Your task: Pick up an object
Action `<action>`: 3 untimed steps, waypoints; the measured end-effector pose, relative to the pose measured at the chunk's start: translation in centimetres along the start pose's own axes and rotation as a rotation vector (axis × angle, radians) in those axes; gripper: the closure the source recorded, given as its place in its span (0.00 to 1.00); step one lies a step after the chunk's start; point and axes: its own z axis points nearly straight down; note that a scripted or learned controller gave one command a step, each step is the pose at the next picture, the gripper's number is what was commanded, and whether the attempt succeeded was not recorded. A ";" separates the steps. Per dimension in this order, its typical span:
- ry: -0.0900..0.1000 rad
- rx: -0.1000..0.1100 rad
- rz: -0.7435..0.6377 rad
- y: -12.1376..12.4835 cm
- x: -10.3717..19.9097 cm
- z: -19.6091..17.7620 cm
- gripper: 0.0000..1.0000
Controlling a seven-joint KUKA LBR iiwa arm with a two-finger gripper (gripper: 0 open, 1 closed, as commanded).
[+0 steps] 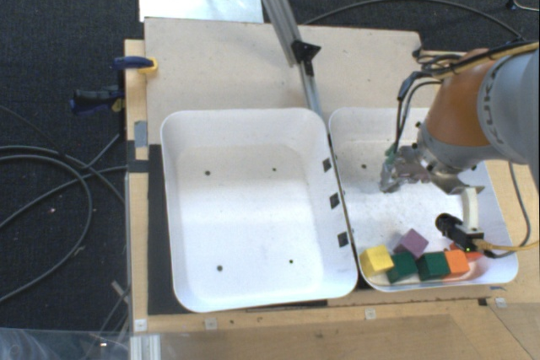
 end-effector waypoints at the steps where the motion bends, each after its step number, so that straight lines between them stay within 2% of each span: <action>1: 0.000 0.008 0.007 -7.1 -1.9 2.7 1.00; 2: -0.003 -0.001 0.005 -4.8 -5.1 2.5 1.00; 3: -0.003 -0.005 -0.002 1.4 -6.9 2.4 1.00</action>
